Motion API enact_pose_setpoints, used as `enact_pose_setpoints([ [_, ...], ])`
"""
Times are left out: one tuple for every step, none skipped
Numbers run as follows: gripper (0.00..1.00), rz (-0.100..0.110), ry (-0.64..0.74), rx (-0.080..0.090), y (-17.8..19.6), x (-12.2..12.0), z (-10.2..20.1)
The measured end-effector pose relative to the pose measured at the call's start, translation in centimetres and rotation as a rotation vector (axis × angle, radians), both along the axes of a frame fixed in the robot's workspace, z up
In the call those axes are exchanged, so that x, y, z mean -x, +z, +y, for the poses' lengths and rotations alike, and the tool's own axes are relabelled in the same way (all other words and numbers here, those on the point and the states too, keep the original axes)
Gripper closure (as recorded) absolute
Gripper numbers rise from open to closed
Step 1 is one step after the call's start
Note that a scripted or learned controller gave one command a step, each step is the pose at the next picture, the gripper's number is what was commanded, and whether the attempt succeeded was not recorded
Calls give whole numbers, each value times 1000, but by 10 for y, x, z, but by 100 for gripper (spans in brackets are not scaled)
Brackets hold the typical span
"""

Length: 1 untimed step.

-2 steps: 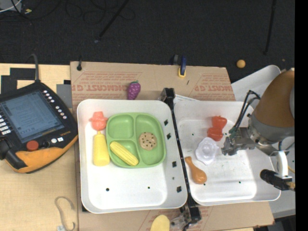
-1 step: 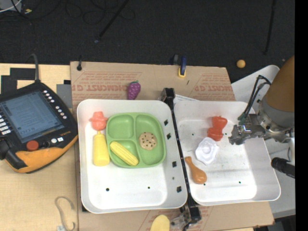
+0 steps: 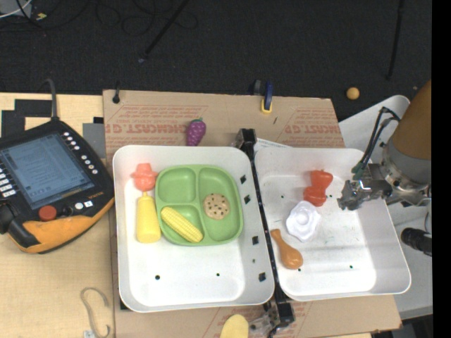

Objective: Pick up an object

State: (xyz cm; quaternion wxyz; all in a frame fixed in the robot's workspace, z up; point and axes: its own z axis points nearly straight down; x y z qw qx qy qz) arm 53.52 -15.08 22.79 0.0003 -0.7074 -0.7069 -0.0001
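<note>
Plainly risky — gripper (image 3: 350, 197), finger state impossible to tell, beside red toy (image 3: 318, 186) and white toy (image 3: 302, 221) — could nudge either away.

A single fixed camera hangs above the bench and looks down at a slant, tipped toward the far side, so the dark floor fills the top of the frame and the bench's near edge falls at the bottom; it stands far enough back to take in both bins whole, the left bin (image 3: 141, 273) and the right bin (image 3: 366, 273) side by side near the middle. The arm (image 3: 416, 139) enters from the right edge, cut off by the frame; a teach pendant (image 3: 49, 182) lies at the left edge.
</note>
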Motion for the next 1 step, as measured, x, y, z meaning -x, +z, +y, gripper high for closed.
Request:
enact_pose_setpoints([
  [100,0,4,-1,3,-19,40],
])
